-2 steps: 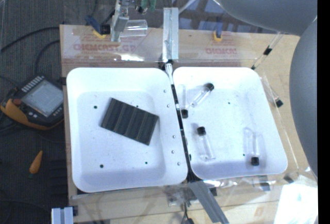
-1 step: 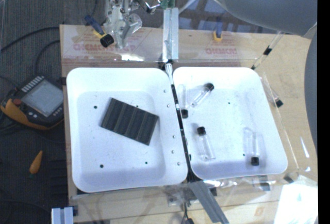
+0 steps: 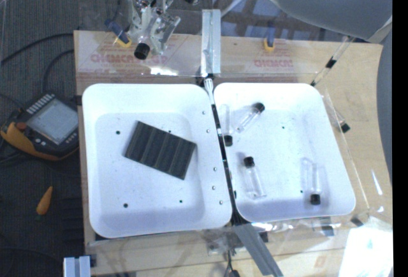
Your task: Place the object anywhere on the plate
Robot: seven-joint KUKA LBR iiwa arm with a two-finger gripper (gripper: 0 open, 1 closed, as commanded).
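My gripper (image 3: 152, 28) hangs high over the back edge of the bench, behind the left bin (image 3: 95, 142). It is shut on a clear vial (image 3: 144, 46), whose black cap pokes out below the fingers. The plate (image 3: 159, 149), a dark ribbed rectangle, lies flat and turned at a slant in the middle of the left bin, well in front of the gripper.
Several clear vials with black caps lie in the right bin (image 3: 331, 142), one (image 3: 248, 117) near the back and one (image 3: 253, 177) in the middle. A metal rail (image 3: 211, 39) stands behind the divider. A handheld pendant (image 3: 48, 126) lies left of the bench.
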